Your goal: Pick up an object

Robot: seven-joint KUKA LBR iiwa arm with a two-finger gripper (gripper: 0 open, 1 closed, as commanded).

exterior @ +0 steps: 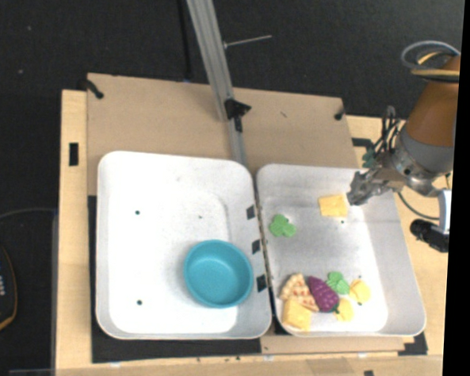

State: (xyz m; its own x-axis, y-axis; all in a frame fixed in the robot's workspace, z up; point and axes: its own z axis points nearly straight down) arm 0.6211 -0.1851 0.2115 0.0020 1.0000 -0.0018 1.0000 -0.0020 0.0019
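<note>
Camera view has the hand (360, 188) low over the right bin (374, 255), near its far right corner, and whether it is released or clenched cannot be told from here (it reads as one dark grey lump at the end of the wrist). Just beside the hand, toward the bin's middle, lies a yellow block (333, 205), flat on the white floor; it seems to touch the hand's tip or sit a hair short of it, and nothing shows it being gripped. Farther out the same way is a green toy (281, 226) on its own. Well below the hand, in the bin's near corner, a cluster crowds together: a purple grape bunch (321, 292) among yellow and green pieces. Beyond, the left bin (138, 217) holds a blue bowl (216, 273).

The yellow block is probably light, stiff plastic with smooth, somewhat slippery faces. Taking it across its two straight opposite edges looks best, since it lies clear of neighbours.
</note>
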